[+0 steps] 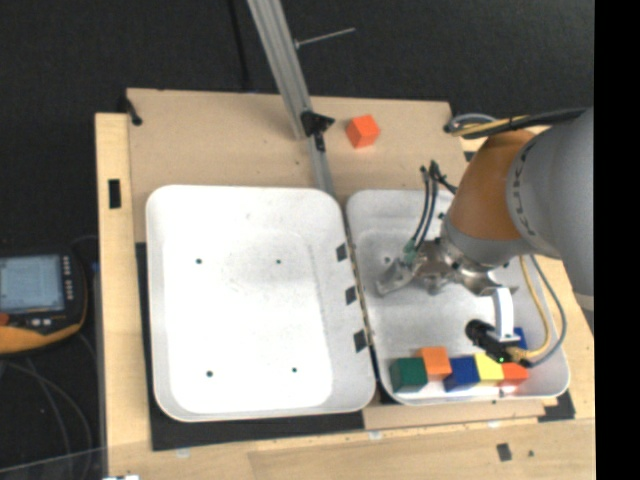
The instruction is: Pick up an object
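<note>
Two bins on my feed, side by side on the bench (pixel 420 133): left bin (pixel 250 298) and right bin (pixel 400 218). Arm (pixel 540 188) comes in from the right, orange band above the wrist, and hangs over the right bin.

Gripper (pixel 392 278) sits low over the upper-left part of the right bin floor, close to the wall shared with the left bin. From this slanted top-down angle the tip is a small grey blur under the wrist. I cannot tell how the jaws stand, and I see no block at the tip. Floor around the tip looks bare white.

Candidates for the pick are all bunched along the near edge of the right bin, well apart from the gripper:
- green block (pixel 408 373), leftmost
- orange block (pixel 436 362), just beside the green one
- blue block (pixel 462 371), next along
- yellow block (pixel 487 368), beside the blue
- small red-orange block (pixel 514 373) at the right end, partly under the black cable fitting (pixel 488 336)

They look like small cubes, row touching or nearly so; can't resolve gaps.

One more orange cube (pixel 363 131) lies outside both bins on the bare bench top, next to the slanted metal pole (pixel 285 58).

Handheld screen unit (pixel 35 293) sits off the bench at far left.
</note>
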Robot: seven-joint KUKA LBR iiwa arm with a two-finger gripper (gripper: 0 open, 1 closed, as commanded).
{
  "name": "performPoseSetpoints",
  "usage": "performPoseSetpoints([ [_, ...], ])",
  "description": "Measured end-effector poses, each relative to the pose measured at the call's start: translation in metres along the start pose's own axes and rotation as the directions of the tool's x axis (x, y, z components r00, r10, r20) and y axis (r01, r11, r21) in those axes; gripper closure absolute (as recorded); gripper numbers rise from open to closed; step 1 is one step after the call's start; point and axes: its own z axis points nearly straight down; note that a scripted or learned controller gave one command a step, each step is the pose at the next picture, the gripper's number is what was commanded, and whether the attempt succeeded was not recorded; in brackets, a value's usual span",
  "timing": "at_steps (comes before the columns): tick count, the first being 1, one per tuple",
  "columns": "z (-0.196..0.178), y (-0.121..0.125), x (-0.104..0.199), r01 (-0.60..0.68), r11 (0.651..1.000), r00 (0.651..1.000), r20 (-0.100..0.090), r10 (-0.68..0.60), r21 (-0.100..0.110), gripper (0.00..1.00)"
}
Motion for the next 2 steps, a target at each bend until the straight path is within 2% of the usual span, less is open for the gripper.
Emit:
performPoseSetpoints([
  [1,0.001,0.023,0.009,0.002,1.0,1.0,0.001,-0.002,0.0,0.0],
  [2,-0.001,0.102,-0.033,0.001,1.0,1.0,0.004,-0.001,-0.003,0.0],
])
